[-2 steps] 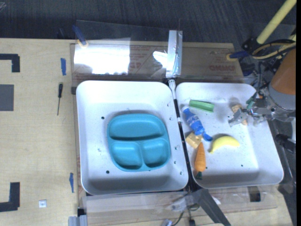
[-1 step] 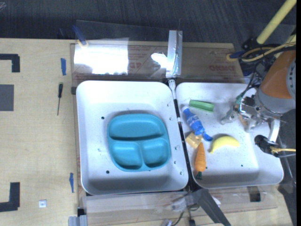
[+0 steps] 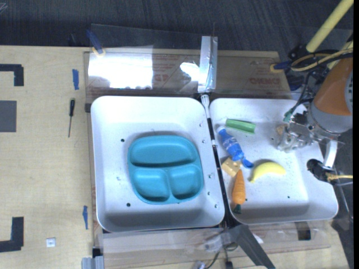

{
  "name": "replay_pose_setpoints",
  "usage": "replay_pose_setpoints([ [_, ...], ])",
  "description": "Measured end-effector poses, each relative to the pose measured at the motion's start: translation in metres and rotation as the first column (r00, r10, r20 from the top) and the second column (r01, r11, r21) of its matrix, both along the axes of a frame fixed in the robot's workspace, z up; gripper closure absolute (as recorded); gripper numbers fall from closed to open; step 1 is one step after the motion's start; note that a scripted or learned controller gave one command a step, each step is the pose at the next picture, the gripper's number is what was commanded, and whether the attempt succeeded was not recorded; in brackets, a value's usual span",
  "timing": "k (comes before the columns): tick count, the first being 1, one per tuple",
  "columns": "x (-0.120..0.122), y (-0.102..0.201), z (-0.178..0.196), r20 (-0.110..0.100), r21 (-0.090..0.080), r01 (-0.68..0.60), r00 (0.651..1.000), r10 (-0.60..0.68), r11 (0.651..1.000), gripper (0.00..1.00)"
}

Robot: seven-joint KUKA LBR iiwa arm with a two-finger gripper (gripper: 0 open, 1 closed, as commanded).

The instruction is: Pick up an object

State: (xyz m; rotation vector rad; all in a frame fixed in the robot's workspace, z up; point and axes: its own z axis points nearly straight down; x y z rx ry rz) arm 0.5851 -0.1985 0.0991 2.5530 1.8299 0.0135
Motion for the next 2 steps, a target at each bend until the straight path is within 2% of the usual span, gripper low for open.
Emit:
replay_pose_setpoints([
  [1, 0.000, 0.002, -0.001, -0.001, 0.003, -0.002, 1.000, 0.002, 1.000, 0.00],
  [2, 0.001, 0.002, 0.010, 0.002, 0.001, -0.004, 1.000, 0.004, 1.000, 1.00],
])
